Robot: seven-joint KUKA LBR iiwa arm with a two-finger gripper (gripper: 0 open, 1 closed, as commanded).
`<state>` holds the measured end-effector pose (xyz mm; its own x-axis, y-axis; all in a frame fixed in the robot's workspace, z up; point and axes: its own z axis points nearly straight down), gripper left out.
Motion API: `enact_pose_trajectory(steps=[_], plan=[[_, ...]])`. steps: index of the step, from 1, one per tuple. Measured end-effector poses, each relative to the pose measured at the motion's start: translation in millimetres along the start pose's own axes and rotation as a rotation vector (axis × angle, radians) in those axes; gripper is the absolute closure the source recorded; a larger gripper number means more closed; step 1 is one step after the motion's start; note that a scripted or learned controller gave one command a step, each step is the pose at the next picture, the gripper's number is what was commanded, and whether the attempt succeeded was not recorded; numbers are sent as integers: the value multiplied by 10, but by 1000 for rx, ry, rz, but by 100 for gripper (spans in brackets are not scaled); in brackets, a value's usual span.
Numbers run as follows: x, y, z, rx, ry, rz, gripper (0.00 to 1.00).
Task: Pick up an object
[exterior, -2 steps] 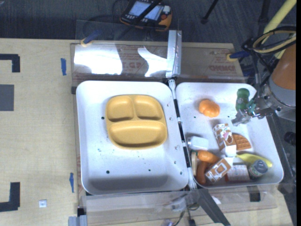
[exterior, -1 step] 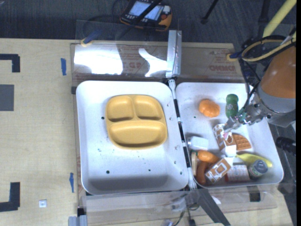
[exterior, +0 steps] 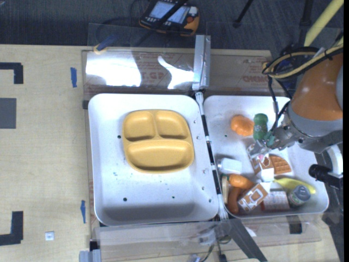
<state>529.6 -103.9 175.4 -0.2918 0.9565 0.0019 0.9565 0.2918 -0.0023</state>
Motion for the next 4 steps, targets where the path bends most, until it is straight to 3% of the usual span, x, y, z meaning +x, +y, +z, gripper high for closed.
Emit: enact_pose_trajectory(steps=[1,2,3,4], plan=[[-238,115,101,-4,-4,176,100],[-236,117,99,-4,-4,176,0],[-249,-24,755,-6,-5,140,0],[-248,-26,668,-6,-5,141,100]])
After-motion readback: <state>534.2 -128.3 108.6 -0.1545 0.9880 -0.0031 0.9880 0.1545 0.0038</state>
